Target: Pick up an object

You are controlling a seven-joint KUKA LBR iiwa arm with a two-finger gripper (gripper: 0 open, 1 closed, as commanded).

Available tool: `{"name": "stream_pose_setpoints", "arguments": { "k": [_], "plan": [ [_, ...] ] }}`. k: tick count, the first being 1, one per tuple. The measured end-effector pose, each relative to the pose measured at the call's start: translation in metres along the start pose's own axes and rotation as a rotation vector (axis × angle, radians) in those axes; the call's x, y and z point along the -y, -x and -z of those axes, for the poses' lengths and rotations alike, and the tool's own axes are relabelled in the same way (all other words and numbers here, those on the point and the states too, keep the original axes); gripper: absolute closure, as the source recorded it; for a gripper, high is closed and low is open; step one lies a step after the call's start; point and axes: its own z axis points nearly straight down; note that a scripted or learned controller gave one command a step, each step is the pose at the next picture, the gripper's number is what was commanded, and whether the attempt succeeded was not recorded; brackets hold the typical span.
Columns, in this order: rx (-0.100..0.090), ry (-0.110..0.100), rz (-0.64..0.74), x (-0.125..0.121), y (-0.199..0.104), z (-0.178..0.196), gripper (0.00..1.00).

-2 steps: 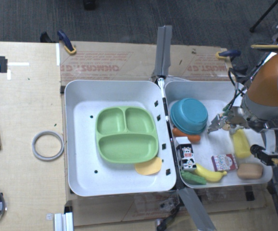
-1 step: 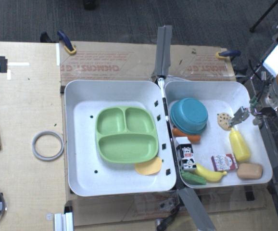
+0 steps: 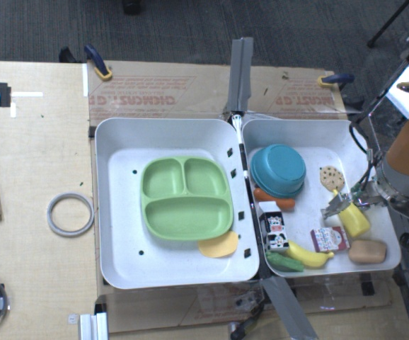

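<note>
The arm comes in from the right edge, and its gripper point(image 3: 342, 205) hangs low over the right bin point(image 3: 310, 129). The metal fingers point(image 3: 334, 209) point to the left, just beside a yellow block point(image 3: 354, 219) – it seems to touch them on their right side, but I cannot tell if the pincer is wide, narrow or holding sth., the view is too small there.

Other things in the right bin: a blue bowl point(image 3: 279, 168) upside down at the back-left, w/ an orange carrot point(image 3: 281, 202) partly under its front rim; a cookie point(image 3: 330, 177) near the gripper; a red packet point(image 3: 329, 239) and a tan block point(image 3: 367, 251) at the front; a banana point(image 3: 310, 256) over a green vegetable point(image 3: 284, 261); a small black-white box point(image 3: 274, 231) by the left wall.

The left bin point(image 3: 112, 211) holds a green divided plate point(image 3: 187, 197) – a yellow chip point(image 3: 219, 246) lies at its front edge, touching it.

On the bench, left of the bins, lies a grey ring point(image 3: 70, 213).
</note>
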Motion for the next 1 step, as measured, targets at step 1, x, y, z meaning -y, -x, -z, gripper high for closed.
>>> {"name": "stream_pose_setpoints", "arguments": {
  "k": [1],
  "plan": [
    [0.005,-0.001,-0.005,0.0011,0.0026,0.0084,1.00]
  ]
}}
